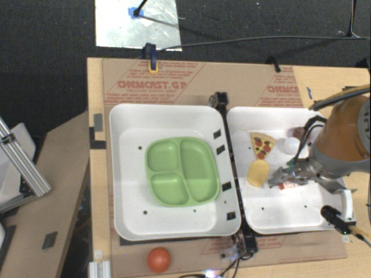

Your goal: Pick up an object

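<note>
White left bin [124,155] holds a green divided plate [182,171] with three compartments, lying flat near the bin's centre, angled a little. Below that bin, on the brown bench board [191,77], an orange-red ball [159,259] sits just outside the bin's front edge. Blue-and-yellow clamp [151,58] grips the board's far edge; a shiny foil-like sheet [138,15] lies on the dark floor behind it.

Right bin [272,222] — toy pizza slice [262,144] near the back, point aimed toward the front. Just in front of it, touching or almost touching, a yellow rounded piece [258,173] — can't tell what it is beyond toy food. A white ball-like object [288,146] lies just right of the slice, with something pinkish [297,132] behind it, half hidden by cables.

Gripper [280,179] is low in the right bin, just right of the yellow piece, not touching it as far as I can see. A small red bit [283,185] shows right at the tips; can't tell whether it's pinched or merely lying under them. Finger state: cannot tell, tips blur into the metal hardware. Arm [348,141] with its orange band comes in from the right, over the bin's right side.
</note>
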Action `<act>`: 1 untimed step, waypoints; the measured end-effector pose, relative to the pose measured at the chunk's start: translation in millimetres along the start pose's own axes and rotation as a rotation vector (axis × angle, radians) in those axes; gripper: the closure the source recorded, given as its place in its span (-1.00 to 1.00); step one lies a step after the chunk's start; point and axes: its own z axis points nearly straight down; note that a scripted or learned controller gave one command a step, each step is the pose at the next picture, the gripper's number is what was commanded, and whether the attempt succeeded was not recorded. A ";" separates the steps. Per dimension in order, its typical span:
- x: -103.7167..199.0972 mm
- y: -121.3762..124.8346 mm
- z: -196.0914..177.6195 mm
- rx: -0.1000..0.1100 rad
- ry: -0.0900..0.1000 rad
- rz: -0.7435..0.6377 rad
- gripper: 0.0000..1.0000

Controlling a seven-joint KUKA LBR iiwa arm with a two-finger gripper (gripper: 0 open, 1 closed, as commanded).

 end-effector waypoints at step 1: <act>-2.4 2.7 10.1 -0.010 -0.005 0.003 -1.00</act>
